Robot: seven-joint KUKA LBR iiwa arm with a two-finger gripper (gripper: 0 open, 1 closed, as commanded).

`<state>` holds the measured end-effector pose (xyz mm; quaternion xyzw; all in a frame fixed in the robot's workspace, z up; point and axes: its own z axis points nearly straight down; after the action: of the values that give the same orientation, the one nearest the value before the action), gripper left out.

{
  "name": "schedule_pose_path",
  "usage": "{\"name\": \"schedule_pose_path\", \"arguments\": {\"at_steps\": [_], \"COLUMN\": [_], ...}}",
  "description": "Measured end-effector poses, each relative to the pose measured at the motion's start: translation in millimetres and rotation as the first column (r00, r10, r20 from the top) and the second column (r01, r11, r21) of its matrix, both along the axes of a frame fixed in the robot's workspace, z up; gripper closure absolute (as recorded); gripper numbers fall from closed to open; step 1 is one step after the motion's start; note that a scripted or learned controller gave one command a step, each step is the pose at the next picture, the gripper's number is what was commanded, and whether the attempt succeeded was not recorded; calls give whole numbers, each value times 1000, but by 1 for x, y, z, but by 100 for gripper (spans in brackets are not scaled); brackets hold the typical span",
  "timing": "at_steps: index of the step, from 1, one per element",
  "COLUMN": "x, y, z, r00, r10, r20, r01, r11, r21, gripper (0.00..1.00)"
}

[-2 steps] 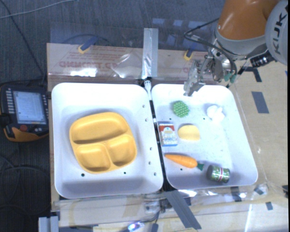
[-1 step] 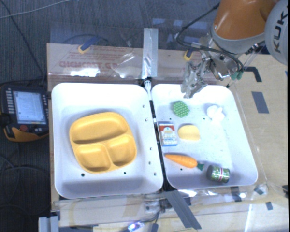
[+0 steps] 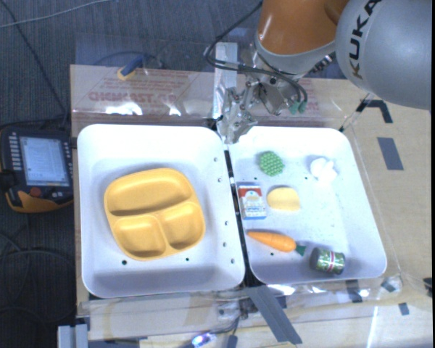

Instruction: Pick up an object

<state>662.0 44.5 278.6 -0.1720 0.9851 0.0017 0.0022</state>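
On my screen, far left, a black and orange handheld control pendant [image 3: 35, 167] lies on the dark floor beside the bench. Next comes the left shallow white plastic bin [image 3: 94, 143], which holds a yellow plastic tray with three compartments [image 3: 154, 212] lying flat near its middle. Above the seam between the two bins I see the metal two-finger gripper [image 3: 234, 127], hanging from the grey arm with its orange band [image 3: 304, 13]; its tip sits over the back rim where the bins meet, above and apart from all the items. I cannot tell how the jaws stand, since the fingers blur into one bright shape. The right shallow white plastic bin [image 3: 362, 194] carries the pickable things: a small red and white carton [image 3: 251, 199] by its left wall, an orange plastic carrot [image 3: 274, 241] below that, a green bumpy round piece [image 3: 271, 163], a pale yellow rounded lump [image 3: 283, 199], a small white crumpled object [image 3: 322, 168], and a dark green can lying on its side [image 3: 326, 260] near the front corner.
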Motion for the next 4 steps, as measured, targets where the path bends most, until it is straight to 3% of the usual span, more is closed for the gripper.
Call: {"name": "schedule_pose_path", "arguments": {"at_steps": [1,2,3,4], "x": [3,-16,-37,-30], "y": [-138,-241,-249,-267], "z": [14,43,-2,23], "r00": [992,948,995,928], "r10": [126,318,105,372], "r20": [1,2,1,2], "r01": [-126,-318,-105,-372], "r11": [992,948,995,928], "r21": [-5,-5,-1,-5], "gripper": [100,100,100,100]}}
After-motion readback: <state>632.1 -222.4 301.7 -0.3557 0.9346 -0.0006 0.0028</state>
